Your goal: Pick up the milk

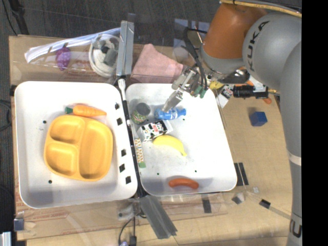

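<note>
The milk [153, 129] is a small white carton with black cow spots, lying in the right bin [210, 152] near its left wall. My gripper [171, 105] reaches down into the upper part of that bin, up and to the right of the milk. Its tip is right over a blue bottle [173, 115] that lies just above the milk. Nothing of the milk is hidden by the gripper.
A yellow banana [170, 145] lies just below the milk, a grey-topped can [140, 111] to its upper left, a red sausage [183, 183] by the front wall. The left bin [31, 178] holds a yellow divided plate [79, 146] and a carrot [88, 110]. Pink cloth [154, 63] lies behind.
</note>
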{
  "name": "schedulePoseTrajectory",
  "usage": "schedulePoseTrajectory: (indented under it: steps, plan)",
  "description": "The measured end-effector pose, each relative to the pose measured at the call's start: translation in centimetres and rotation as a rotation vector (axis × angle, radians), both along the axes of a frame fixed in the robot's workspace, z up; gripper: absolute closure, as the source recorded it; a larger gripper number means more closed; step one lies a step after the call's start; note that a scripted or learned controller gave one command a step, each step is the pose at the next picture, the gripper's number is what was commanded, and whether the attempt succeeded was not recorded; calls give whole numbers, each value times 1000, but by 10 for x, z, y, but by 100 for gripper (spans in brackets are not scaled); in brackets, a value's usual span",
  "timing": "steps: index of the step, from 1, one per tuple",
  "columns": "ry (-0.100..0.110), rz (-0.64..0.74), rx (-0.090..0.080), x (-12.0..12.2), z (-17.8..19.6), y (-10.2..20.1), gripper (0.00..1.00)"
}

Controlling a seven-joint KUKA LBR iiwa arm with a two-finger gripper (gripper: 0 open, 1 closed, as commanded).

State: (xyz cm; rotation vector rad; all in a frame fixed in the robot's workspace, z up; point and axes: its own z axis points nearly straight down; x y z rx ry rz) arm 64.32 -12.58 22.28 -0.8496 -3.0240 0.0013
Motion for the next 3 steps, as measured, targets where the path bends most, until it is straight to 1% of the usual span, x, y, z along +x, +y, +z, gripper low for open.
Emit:
schedulePoseTrajectory:
  steps: [1,2,3]
  plan:
    - [-9,202,-7,-47,-127,29,0]
    - [-2,-219,0,-10,-130,11,0]
    - [-2,-213,0,-9,-119,12,100]
